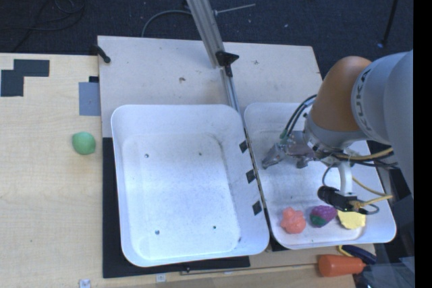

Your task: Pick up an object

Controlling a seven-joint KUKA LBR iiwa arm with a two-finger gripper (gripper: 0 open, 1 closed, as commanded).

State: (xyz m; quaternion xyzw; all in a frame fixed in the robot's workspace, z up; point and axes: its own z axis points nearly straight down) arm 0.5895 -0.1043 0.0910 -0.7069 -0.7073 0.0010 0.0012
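Objects for picking lie along the near edge of the right-hand white bin (378, 229): a lumpy salmon-pink piece (293, 220), a small purple piece (322, 215) and a yellow piece (352, 219). They look light and perhaps soft; I'd squeeze the pink one across its middle. The gripper (275, 157) hangs above bare bin floor, carrying nothing, and I cannot tell its opening. Cables partly cover the yellow piece.
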